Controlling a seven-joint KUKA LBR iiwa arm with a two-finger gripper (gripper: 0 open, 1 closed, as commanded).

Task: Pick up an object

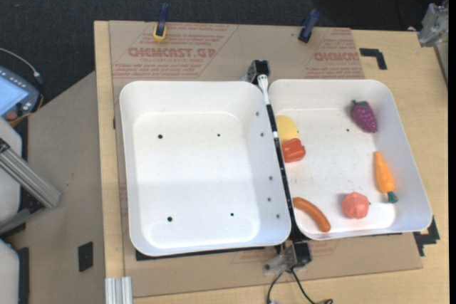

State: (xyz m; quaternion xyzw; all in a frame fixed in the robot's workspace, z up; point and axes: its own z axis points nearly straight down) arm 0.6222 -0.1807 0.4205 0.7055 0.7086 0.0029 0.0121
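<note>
The right bin [335, 100] holds several toy foods. A purple grape bunch [364, 116] lies near its far right corner. An orange carrot [385, 176] rests along the right wall. A pink-red strawberry [355, 206] sits near the front right. An orange-red sausage [312, 214] lies at the front left. A yellow piece [286, 127] and a red pepper [293, 150] touch each other against the left wall.
The left bin [142, 174] sits beside the right one, and the two share a middle rim [273, 153]. Both rest on a cardboard sheet [214, 46] held by a yellow-blue clamp [162, 23] and a blue clamp [309, 25] at the back edge.
</note>
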